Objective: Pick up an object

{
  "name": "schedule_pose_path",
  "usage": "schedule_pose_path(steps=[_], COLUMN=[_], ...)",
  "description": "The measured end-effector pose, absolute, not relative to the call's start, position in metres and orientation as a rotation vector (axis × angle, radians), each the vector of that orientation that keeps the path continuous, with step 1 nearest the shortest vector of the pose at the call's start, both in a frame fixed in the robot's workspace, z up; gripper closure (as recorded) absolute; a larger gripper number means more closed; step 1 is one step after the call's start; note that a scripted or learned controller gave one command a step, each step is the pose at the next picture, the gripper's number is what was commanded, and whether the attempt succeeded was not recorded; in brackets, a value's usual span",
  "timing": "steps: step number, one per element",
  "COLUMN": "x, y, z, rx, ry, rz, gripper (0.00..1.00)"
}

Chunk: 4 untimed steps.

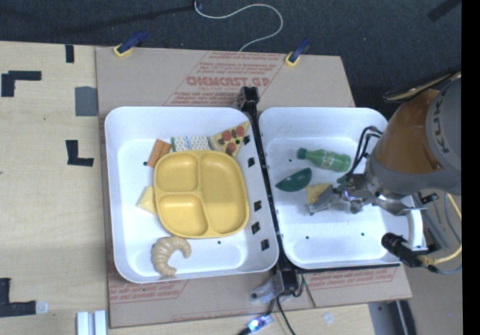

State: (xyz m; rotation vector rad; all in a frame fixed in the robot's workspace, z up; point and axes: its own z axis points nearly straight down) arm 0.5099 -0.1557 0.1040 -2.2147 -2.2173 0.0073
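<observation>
My gripper (324,201) is low in the right bin (337,251), near its middle, reaching in from the right. A small yellow piece (318,190) lies right at its tip, touching or nearly so. A dark green leaf-shaped piece (293,179) rests just left of that. A green bottle (324,158) lies on its side behind them. I see nothing lifted off the bin floor.
The left bin (124,176) holds a yellow divided plate (201,192), a croissant (171,252) at the front, a pizza slice (231,138) and other small food pieces at the back. The divider between the bins (262,183) runs left of the gripper.
</observation>
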Motion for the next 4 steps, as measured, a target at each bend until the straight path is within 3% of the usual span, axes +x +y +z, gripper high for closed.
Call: schedule_pose_path(steps=[1,2,3,4], x=[0.51,0.51,0.517,0.508], y=[-0.155,-0.155,-0.154,-0.156], z=[0.084,0.095,0.157,0.213], rx=[-2.219,-2.221,-2.222,-2.222], ry=[-2.223,-2.224,-2.226,-2.225], rz=[0.003,0.001,-0.003,-0.003], gripper=[0.0,1.0,1.0,1.0])
